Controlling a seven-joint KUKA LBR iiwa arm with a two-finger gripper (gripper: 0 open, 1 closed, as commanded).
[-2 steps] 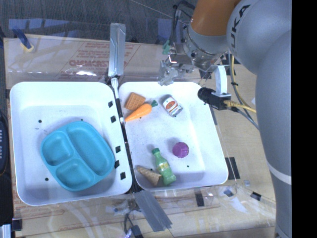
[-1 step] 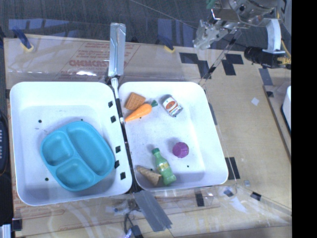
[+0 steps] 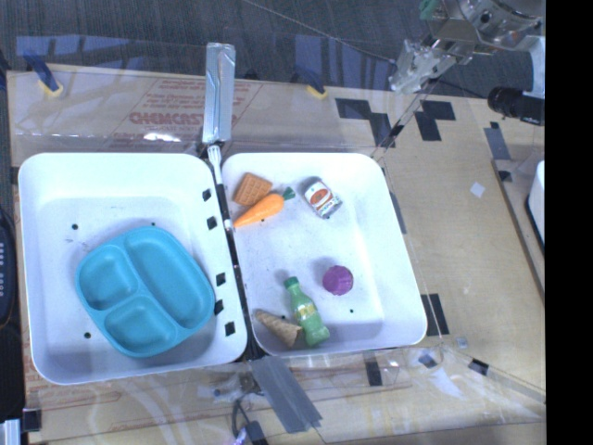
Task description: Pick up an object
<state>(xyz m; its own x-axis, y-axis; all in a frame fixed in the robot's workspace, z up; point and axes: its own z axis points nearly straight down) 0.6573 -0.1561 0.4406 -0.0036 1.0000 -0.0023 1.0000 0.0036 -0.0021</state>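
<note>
From the camera view above the counter [image 3: 463,248], two shallow white plastic bins sit side by side, touching along their inner edges. The left bin [image 3: 56,202] holds one thing: a light blue plastic plate with three compartments [image 3: 144,290], lying flat and turned at an angle. The right bin [image 3: 394,248] holds six things: one ridged tan cracker [image 3: 251,189] touching one orange toy carrot [image 3: 258,209] at the far left, one small red-labelled tin can [image 3: 322,198] lying tilted just right of them, one round purple ball [image 3: 337,280] nearer the middle, and, along the near wall, one green toy bottle [image 3: 305,312] beside one brown cone [image 3: 279,326]. The gripper [image 3: 417,63] hangs at the upper right, beyond the right bin's far corner, well apart from all six; whether it is open or closed I cannot tell.
</note>
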